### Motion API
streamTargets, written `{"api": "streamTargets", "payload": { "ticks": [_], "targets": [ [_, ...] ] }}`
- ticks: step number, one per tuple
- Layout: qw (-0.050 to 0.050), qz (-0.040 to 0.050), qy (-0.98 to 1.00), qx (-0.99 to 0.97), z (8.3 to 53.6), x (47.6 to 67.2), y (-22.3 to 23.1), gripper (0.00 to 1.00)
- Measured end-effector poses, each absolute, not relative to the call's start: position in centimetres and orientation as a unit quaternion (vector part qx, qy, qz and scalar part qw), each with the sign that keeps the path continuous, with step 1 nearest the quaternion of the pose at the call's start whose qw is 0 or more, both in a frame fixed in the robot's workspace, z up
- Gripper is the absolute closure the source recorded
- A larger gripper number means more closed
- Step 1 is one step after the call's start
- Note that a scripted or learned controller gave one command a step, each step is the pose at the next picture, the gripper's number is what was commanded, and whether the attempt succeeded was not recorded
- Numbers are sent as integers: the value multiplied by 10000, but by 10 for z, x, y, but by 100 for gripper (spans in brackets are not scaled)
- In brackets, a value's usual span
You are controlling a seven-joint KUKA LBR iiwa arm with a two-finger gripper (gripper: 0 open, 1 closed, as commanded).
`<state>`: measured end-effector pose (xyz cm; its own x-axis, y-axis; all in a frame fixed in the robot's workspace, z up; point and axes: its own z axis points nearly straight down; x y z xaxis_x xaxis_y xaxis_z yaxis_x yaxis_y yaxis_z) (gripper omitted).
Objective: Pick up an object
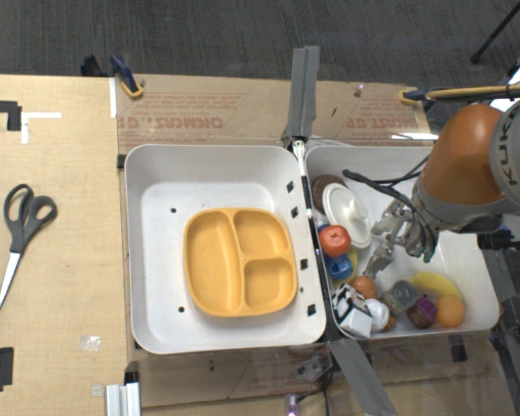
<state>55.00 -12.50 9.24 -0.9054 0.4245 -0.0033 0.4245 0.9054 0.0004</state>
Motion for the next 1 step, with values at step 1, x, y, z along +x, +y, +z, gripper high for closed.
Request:
{"api": "streamTargets", "payload": {
  "ticks": [1],
  "targets": [
    [15,-5,9548,2973,159,536,-170,0]
  ]
}}
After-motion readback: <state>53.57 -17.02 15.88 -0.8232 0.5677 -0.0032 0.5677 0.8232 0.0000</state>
